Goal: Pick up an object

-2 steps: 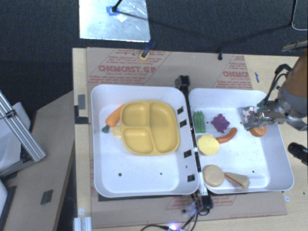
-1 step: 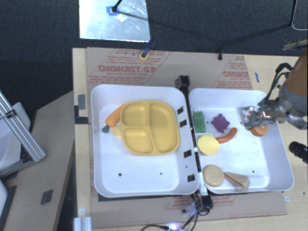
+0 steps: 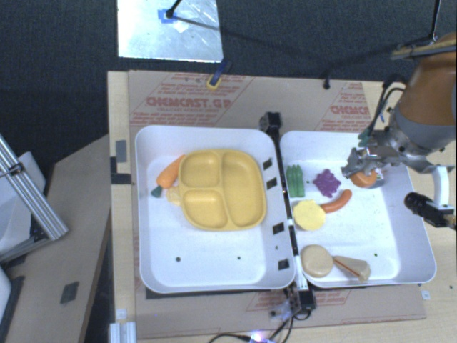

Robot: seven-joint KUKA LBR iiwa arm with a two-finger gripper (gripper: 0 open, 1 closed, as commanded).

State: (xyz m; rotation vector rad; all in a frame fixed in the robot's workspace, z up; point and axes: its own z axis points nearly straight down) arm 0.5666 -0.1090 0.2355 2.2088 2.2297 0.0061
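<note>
Hovering over the right white plastic bin [image 3: 410, 252]: the metal two-finger gripper [image 3: 363, 168], fingers clamped on a small orange round toy piece [image 3: 365, 179].
It sits near the bin's back edge; too blobby to give a long axis.

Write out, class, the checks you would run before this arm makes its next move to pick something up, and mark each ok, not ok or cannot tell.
1. Gripper is over the right bin: ok.
2. An object lies at the gripper: ok, an orange piece shows just beneath it.
3. Orange piece sits between the fingers: cannot tell, the gripper body hides it.
4. Neighbours stand apart from it: ok, purple grapes and sausage lie to its left.
5. Yellow tray stays out of the way: ok, it is in the left bin.
</note>
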